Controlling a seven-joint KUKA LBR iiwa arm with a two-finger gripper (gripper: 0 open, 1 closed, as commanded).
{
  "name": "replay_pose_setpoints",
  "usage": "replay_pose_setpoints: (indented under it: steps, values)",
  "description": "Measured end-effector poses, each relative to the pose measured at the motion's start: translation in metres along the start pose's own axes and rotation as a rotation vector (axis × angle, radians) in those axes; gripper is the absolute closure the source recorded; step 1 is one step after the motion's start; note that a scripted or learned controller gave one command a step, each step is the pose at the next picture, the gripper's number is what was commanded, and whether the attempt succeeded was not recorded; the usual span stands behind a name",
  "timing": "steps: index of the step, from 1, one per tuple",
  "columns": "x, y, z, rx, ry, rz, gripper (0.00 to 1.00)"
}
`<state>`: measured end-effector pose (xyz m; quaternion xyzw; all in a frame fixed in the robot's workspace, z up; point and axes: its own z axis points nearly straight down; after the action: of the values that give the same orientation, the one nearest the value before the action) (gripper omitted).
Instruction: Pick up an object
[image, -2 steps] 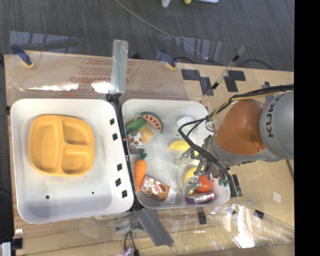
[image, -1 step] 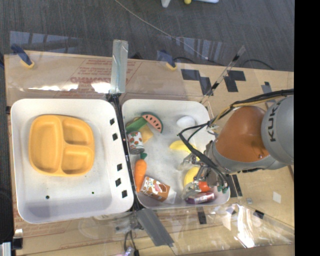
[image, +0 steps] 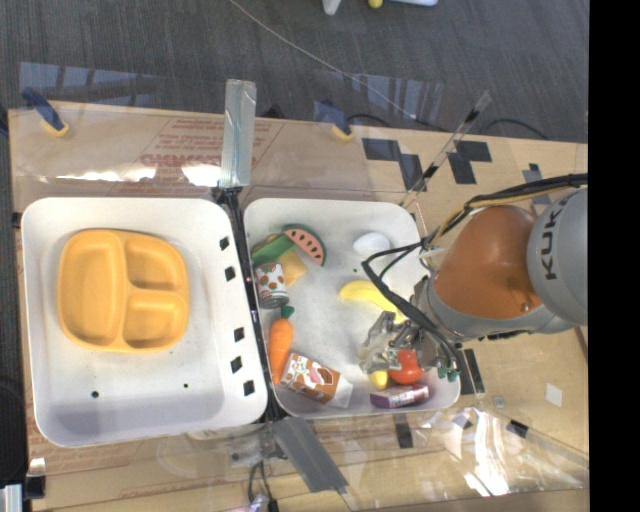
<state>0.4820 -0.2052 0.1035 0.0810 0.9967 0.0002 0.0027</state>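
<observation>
Gripper sits low in the right bin, right over the red tomato; can't tell its state. Risk: the yellow piece and purple packet touching the tomato could cause a double-grab or slip.

red tomato under gripper

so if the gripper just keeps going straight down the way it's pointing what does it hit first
Most likely the red tomato right under the gripper, in the right bin; depth is hard to judge from above.
</observation>
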Motion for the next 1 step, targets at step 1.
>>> replay_pose_setpoints:
  steps: [1]
  values:
    - [-0.0573, 0.0094, -0.1733, 0.004, -0.009, 0.033, 1.0]
